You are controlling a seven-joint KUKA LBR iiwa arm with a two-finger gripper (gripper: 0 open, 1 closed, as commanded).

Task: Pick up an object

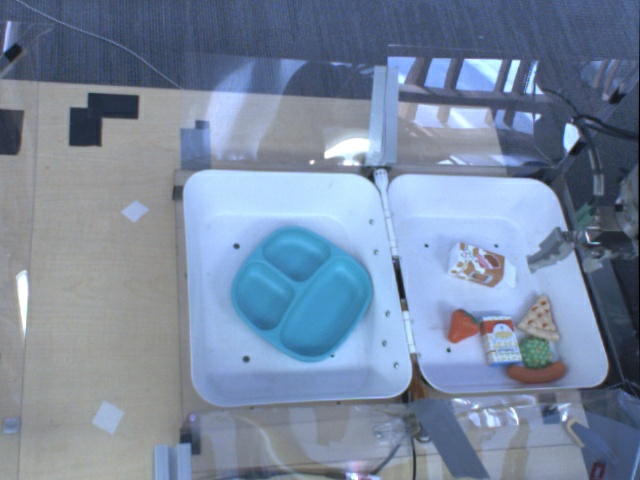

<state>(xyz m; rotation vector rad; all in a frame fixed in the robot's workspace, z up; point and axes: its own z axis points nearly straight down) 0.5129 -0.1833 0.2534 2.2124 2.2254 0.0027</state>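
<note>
My likeliest target is the snack packet (476, 265), lying flat and alone in the middle of the right bin (440, 203), well apart from the cluster of toy food along the front edge. I would go for it because nothing crowds it; the gripper (550, 250) sits at the right rim of that bin, just beside the packet's right end, with a grey finger (548, 251) angled down toward it. At this slant I cannot tell whether the jaws are spread or pressed together, and nothing shows between them.

To do this well I'd centre over the packet, turn the wrist so the fingers straddle its short side, and drop low, since it looks thin, glossy and likely to slide on the smooth white plastic.

The cluster is harder: an orange carrot piece (461, 326), a small printed can (498, 339), a triangular pizza slice (539, 318), a knobbly green piece (536, 352), possibly broccoli, and a red sausage (537, 373), all touching or nearly so.

In the left bin (215, 228) rests a teal divided plate (301, 293), rounded, matte, three compartments.
</note>
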